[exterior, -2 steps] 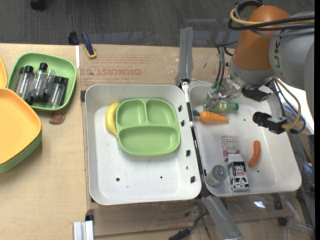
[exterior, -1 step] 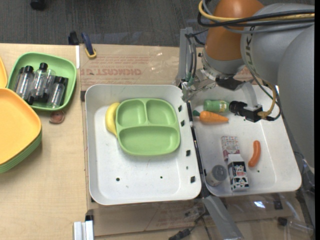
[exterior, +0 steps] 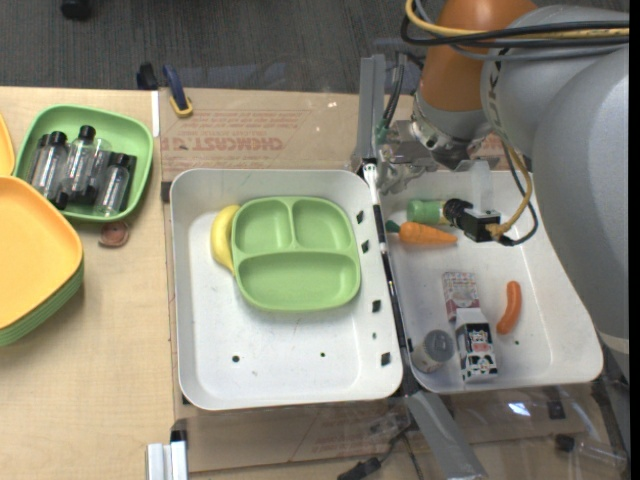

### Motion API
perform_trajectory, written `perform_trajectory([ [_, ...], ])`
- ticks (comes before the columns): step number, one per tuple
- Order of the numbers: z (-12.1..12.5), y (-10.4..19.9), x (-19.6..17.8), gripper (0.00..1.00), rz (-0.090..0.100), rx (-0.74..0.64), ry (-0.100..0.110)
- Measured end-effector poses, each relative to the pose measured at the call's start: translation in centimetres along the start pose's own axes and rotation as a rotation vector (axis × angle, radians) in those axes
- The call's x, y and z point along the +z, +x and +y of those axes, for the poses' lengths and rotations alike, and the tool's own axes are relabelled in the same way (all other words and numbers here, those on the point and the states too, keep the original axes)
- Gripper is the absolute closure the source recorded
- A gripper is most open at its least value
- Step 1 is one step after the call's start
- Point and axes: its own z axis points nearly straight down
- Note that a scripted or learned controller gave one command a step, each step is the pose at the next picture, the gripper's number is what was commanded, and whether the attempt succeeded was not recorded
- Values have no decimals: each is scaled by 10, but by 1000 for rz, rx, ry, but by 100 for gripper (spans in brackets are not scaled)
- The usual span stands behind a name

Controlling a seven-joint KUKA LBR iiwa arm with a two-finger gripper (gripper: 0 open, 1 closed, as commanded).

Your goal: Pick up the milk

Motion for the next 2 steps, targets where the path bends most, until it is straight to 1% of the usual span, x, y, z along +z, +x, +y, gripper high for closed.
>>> perform_trajectory([
  [1,-26,-24,0,100,1,-48,2],
  [2,-67,-40,0,100,2,230,4],
])
